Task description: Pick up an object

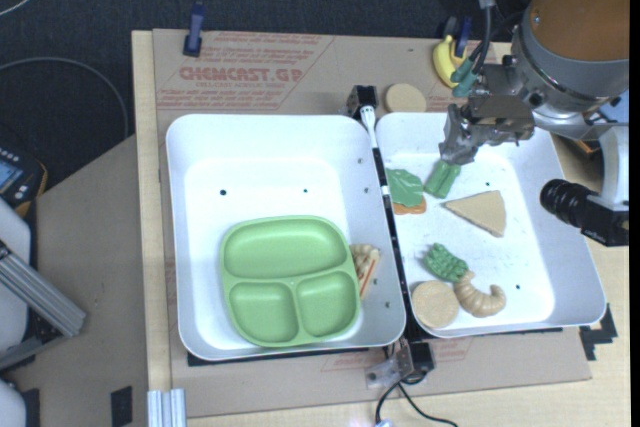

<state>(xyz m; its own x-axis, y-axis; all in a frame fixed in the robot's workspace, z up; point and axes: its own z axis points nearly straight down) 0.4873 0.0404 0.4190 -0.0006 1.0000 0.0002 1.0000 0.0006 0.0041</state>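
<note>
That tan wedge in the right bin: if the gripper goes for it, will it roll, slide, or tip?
The tan wedge lies flat on a broad face, so it probably won't roll or tip. It looks rigid and smooth, like a plastic toy, so it may skate across the right bin floor when nudged. Its tapered sides could squeeze out of the gripper.

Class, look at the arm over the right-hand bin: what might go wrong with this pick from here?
1. The gripper sits at the upper end of a slanted green stick; held so near its end, it may slip or swing.
2. That stick lies close to the green and orange piece, which may get nudged.
3. The bin's rear wall is close behind the gripper.
</note>
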